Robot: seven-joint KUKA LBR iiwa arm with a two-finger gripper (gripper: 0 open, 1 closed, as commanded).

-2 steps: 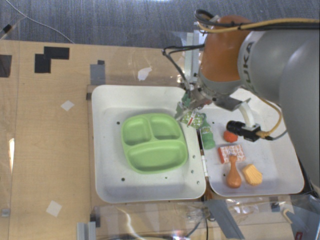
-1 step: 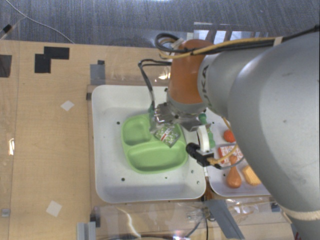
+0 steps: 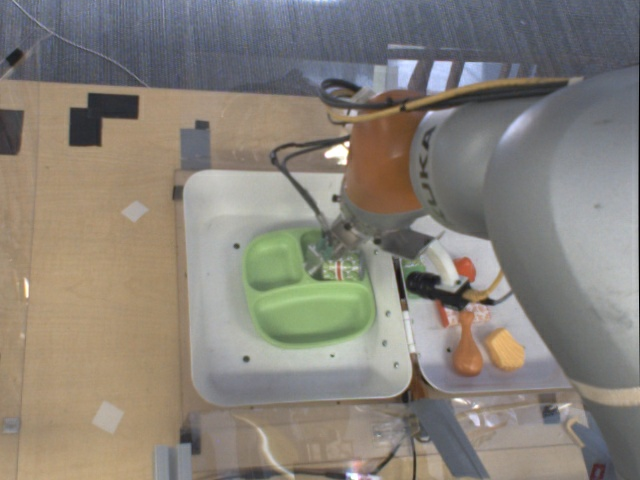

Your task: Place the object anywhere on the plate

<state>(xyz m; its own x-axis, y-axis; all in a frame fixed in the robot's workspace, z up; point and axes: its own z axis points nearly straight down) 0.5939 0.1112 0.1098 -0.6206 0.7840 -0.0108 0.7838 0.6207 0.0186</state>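
A: Where is the small see-through crinkly object with green and red marks (image 3: pixel 337 265)?

B: It sits over the top right part of the green plastic plate with 3 sections (image 3: pixel 300 313), right under the gripper (image 3: pixel 335 248). The plate lies in the left white bin (image 3: pixel 215 298).

A: Is the gripper holding it?

B: I cannot tell. The big grey arm with the orange band (image 3: pixel 385 168) hides the fingers.

A: How should it finish?

B: I think it should go down slowly, let go gently, then lift straight up so the light thing does not slide off.

A: What does it look like?

B: Shiny and crumpled, a bit like a wrapper. In the right white bin (image 3: pixel 530 378) I see an orange block (image 3: pixel 505 350) and a brown wooden spoon shape (image 3: pixel 467 353)
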